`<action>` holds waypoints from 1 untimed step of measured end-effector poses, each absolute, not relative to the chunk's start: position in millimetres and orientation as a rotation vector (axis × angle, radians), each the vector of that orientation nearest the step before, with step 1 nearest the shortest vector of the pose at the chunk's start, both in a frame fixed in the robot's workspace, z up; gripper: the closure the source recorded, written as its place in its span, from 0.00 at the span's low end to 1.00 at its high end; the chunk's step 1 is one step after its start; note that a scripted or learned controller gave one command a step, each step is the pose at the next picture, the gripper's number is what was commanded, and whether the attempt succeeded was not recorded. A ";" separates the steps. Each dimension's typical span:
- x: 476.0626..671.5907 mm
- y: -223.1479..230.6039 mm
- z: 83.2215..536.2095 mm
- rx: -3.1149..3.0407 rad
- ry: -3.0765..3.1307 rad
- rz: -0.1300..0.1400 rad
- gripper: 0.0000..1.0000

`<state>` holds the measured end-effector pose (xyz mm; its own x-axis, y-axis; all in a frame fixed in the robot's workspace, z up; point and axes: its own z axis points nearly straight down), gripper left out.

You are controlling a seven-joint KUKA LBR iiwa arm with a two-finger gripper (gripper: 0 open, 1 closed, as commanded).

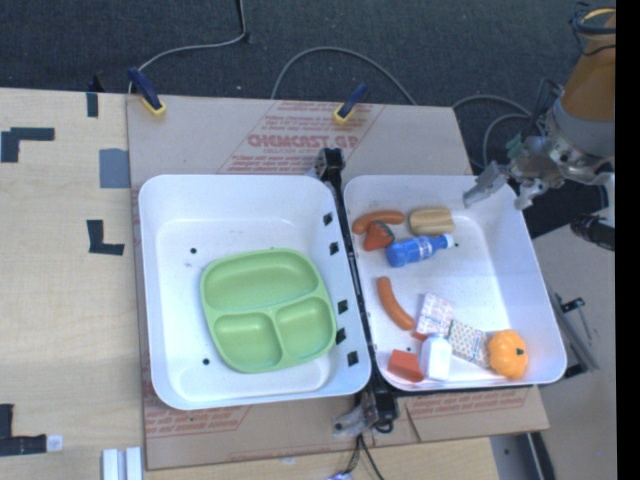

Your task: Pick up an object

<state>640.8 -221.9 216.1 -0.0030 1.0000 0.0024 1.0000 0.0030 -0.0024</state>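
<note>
Small orange plastic pumpkin (507,353), round and ribbed, lies lower right in the right-hand white bin (535,278). Grey two-finger gripper (500,186) hovers upper right; jaw state unclear, nothing visibly held.

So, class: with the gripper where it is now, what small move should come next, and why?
Probably move the gripper leftward and down over the right bin, towards the tan bun. It hangs at the bin's upper right rim, holding nothing, and the bun is the closest object.

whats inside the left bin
One thing: a green divided plate with three compartments, lying flat on the left bin floor, nothing in its compartments. The floor under the plate is covered, so anything beneath it can't be seen.
</note>
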 end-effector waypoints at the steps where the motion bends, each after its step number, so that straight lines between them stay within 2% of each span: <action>1: 603.6 -157.3 133.9 -2.213 -2.220 0.001 0.00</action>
